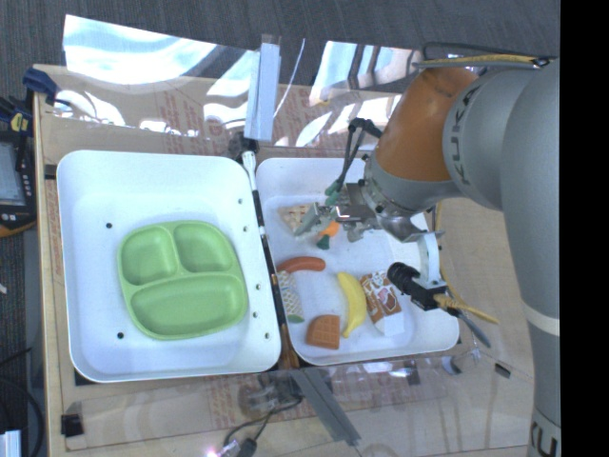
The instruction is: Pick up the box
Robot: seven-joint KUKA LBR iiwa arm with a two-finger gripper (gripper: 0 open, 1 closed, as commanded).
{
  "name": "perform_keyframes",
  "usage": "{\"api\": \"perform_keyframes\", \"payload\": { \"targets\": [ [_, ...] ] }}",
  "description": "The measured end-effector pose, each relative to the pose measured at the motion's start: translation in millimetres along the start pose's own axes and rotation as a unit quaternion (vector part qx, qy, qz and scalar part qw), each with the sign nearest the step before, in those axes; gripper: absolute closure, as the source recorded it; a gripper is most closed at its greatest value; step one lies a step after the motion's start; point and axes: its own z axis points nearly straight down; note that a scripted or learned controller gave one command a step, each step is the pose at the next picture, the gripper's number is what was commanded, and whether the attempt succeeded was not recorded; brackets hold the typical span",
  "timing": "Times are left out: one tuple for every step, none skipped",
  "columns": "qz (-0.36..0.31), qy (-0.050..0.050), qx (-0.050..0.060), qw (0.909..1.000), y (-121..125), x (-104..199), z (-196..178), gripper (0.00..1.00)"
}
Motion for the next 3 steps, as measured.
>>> {"api": "perform_keyframes", "payload": {
  "targets": [
    [-0.041,0.0,0.0,0.9992,49,-11,97,0.0],
    [-0.116,-0.001,-0.003,0.9933,102,-11,102,0.0],
    [-0.118,-0.001,-0.003,0.993,103,-10,92,1.0]
  ]
}}
